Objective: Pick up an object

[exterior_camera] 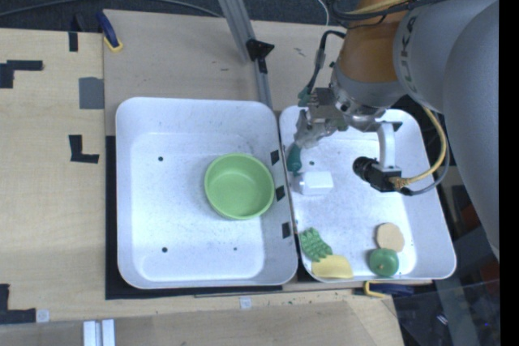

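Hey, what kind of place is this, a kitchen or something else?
Probably a robotics lab bench, not a kitchen: a grey arm reaches over two white bins, toy-like food pieces lie in one, and tape marks dot the wooden tabletop.

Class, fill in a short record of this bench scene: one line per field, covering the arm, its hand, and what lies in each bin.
arm: reaches in from the right, over the right bin
hand: above the right bin's near-left part, by the divider
below the hand: teal object, white block
grip: cannot tell if anything is held
left bin: green bowl, upright, right of centre
right bin, front edge: green leafy toy, yellow piece, green round toy, tan round piece
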Tool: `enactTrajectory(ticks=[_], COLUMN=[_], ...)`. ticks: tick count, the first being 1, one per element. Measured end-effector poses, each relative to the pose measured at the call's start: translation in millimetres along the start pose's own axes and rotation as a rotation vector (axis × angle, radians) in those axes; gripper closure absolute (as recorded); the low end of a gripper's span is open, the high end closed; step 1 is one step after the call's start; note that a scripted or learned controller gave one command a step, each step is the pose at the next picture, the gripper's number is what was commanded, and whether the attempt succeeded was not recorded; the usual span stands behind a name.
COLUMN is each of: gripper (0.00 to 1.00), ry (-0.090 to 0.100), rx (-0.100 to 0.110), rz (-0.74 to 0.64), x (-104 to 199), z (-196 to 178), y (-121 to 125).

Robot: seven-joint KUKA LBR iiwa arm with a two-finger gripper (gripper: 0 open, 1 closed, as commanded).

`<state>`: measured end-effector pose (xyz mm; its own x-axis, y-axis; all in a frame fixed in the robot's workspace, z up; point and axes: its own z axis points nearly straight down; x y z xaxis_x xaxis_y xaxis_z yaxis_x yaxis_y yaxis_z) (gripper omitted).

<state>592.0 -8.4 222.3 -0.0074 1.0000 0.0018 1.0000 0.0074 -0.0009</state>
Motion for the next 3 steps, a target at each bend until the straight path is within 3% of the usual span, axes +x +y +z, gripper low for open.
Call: enactTrajectory(ticks=[2,3], gripper=[1.00,0.00], ry=[0.000,-0.003], rx=[0.000,0.001], rz=[0.000,0.005], x=[101.7,97.8], z=[-15.7,-15.5], y=[17.8,17.5])
